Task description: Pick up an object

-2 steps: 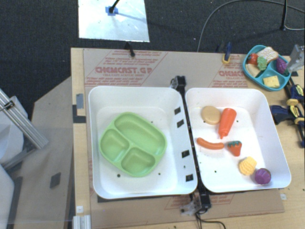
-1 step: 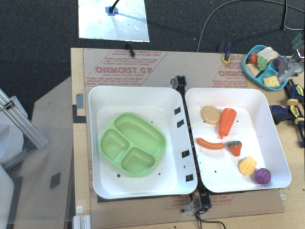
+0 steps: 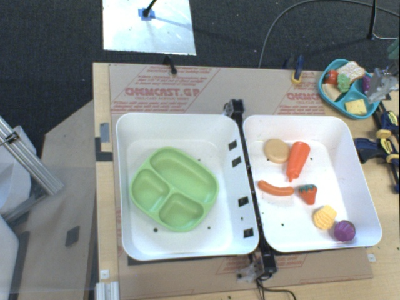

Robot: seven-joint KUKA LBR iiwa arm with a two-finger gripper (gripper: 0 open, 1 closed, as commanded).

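Objects for the pick, six toy foods, lie in the white bin (image 3: 361, 167) at the 3 o'clock side of the camera view. A tan round piece (image 3: 275, 150) sits toward that bin's 11 o'clock corner, and an orange carrot (image 3: 297, 160) lies just beside it at its 3 o'clock, close enough that they may be touching. At the tan piece's 6 o'clock lies an orange sausage (image 3: 275, 189), set nearly crosswise. A small red piece with a green top (image 3: 307, 194) sits just beside the sausage's 3 o'clock end. Toward the bin's 5 o'clock corner rest a yellow ridged piece (image 3: 324, 217) and a purple ball (image 3: 344, 230), just beside one another.

The other white bin (image 3: 122, 161), at the 9 o'clock side, holds a green divided plate (image 3: 174, 189) lying flat near its middle. The two bins meet along a dark seam in the centre.

Both bins stand on a cardboard sheet (image 3: 162, 92) with red lettering, which lies on the bench (image 3: 387, 274). At 1 o'clock on the bench a blue tray (image 3: 334, 99) holds more toy food, and blue clamps (image 3: 384, 136) lie at its 5 o'clock. A silver sheet (image 3: 148, 17) lies at 11 o'clock, beyond the bench.

Whether the gripper is released or clenched, I cannot tell.
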